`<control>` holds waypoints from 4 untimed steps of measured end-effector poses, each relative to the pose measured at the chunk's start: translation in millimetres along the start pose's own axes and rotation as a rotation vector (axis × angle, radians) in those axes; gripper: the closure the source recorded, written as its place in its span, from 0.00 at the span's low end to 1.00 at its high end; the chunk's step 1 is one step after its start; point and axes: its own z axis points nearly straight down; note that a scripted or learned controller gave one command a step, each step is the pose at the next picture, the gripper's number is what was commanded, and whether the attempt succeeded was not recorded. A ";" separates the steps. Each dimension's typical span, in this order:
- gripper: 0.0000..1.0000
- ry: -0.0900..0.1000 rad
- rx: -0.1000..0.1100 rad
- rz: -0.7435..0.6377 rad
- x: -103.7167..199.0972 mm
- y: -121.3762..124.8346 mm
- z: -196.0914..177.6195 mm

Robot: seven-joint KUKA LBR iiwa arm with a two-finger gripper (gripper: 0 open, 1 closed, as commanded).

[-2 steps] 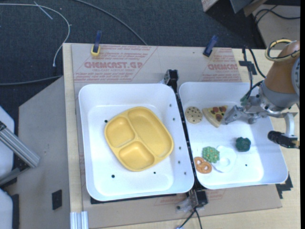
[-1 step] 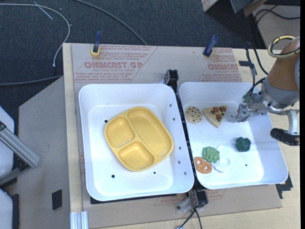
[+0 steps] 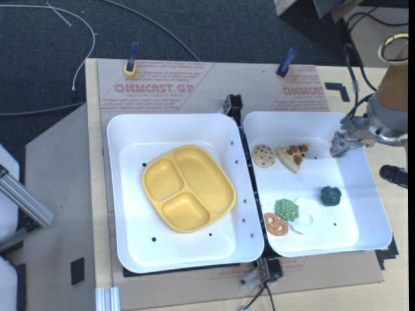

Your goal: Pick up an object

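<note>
Pretzel [image 3: 276,225] front of bin; fingers [image 3: 340,145] well apart, beyond.

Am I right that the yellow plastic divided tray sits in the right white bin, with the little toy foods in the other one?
Not quite. The camera view shows the yellow plastic divided tray in the left white bin. The little toy foods, such as the pizza slice and round cookie, lie in the right white bin.

In the right bin [image 3: 363,232], bare floor is lying open along the near right part. The cookie [image 3: 263,155] and pizza slice [image 3: 291,157] are crowding the far left; broccoli [image 3: 286,208] and pretzel [image 3: 276,225] are blocking the near left. A dark green piece [image 3: 331,195] is sitting alone, right of centre.
</note>
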 end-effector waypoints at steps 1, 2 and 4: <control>1.00 0.000 -0.001 -0.002 9.6 2.9 -50.6; 1.00 -0.001 -0.003 -0.001 0.1 8.5 -108.6; 1.00 0.005 0.007 -0.005 104.5 -12.5 -91.9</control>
